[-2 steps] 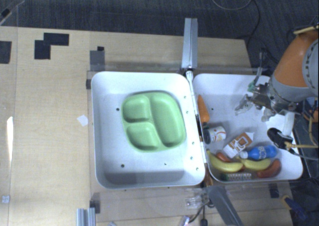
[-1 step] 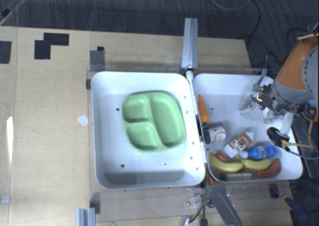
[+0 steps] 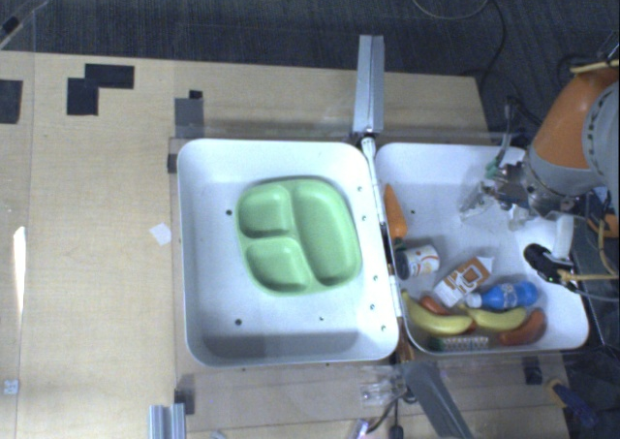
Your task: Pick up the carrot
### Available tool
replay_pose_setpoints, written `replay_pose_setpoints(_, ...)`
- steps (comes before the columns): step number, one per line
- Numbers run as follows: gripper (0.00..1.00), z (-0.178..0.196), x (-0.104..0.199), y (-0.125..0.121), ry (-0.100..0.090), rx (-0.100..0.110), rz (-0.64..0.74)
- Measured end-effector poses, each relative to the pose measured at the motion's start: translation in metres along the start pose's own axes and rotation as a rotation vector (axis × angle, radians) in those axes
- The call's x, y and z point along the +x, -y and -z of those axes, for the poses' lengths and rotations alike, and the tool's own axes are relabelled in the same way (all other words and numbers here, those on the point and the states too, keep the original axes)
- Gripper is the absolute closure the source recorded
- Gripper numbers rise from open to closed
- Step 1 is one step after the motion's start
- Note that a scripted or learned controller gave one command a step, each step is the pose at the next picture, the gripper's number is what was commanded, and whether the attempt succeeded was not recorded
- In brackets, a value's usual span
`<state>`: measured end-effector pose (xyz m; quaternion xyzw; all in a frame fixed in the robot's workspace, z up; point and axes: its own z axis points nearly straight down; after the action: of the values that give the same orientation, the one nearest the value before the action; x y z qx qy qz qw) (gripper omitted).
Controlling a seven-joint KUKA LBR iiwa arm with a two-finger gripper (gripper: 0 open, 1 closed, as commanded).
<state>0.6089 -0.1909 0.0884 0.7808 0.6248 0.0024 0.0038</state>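
Yellow bananas [image 3: 470, 319] line the right white bin's [image 3: 436, 168] near wall; the slim orange carrot [image 3: 394, 213] lies lengthwise against its left wall. Whether the gripper [image 3: 496, 193] is spread or closed, I cannot tell.

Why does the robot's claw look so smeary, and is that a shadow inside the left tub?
Camera view: the gripper is blurred, its outline smeared, while the carrot and green tray look fairly sharp; a soft grey shadow lies along the left bin's near wall; lighting is even, without harsh glare.

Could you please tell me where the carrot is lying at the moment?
The carrot lies in the right bin, against its left wall beside the divider, just above the small white cup and well left of the pincer.
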Motion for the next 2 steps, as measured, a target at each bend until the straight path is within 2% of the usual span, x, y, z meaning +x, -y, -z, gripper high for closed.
replay_pose_setpoints(1, 1.00, 0.013, 0.003, -0.003, -0.002, -0.007, 0.007)
replay_pose_setpoints(2, 1.00, -0.002, 0.008, -0.049, 0.000, 0.002, -0.047)
